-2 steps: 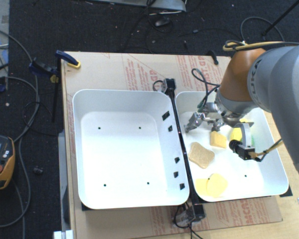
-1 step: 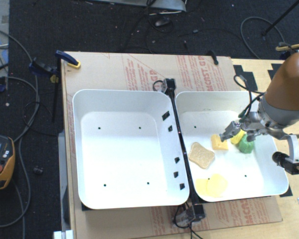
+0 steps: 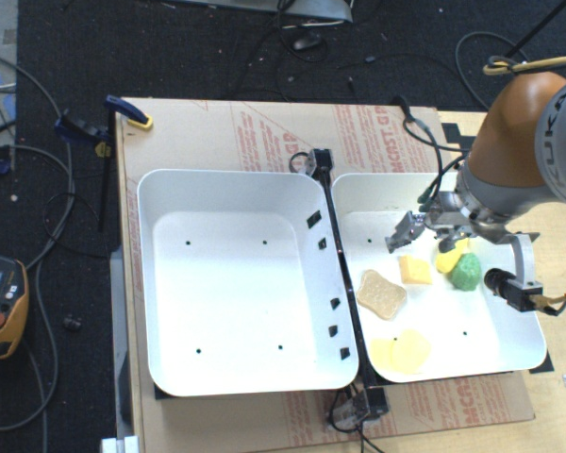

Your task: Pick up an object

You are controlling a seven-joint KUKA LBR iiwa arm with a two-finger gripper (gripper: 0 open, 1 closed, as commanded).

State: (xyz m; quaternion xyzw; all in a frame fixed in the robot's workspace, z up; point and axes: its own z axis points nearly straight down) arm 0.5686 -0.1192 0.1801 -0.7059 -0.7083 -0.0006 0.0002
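In the right bin (image 3: 387, 194), over its upper middle part, hung my gripper (image 3: 406, 234), pointing towards the divide between the bins. Whether it was open or closed I could not tell, and I saw nothing held in it.

Items near the gripper, in the same bin:
- One yellow block (image 3: 416, 270), just below the gripper and apart from it.
- One small yellow piece (image 3: 448, 259), right of the block, partly under my wrist.
- One green lump (image 3: 467, 272), touching or nearly touching the yellow piece on its lower right.
- One tan bread slice (image 3: 382, 293), lying flat, below and left of the yellow block, close to the bin's left wall.
- One pale yellow flat piece (image 3: 402, 350), near the bin's front edge, below the bread slice and apart from it.

Further out:
- My arm's orange band (image 3: 514, 130), above the grey wrist, coming in from the right over the bin's far right corner.
- One black fitting (image 3: 509, 288) on a grey bracket, right of the green lump.
- The left bin (image 3: 151, 196), white, side by side with the right one, their walls meeting along a dark strip.
- One cardboard sheet (image 3: 255, 130) under both bins.
- One blue and yellow clamp (image 3: 129, 111) at the sheet's far left corner.
- Cables (image 3: 47, 102) on the dark floor to the left.
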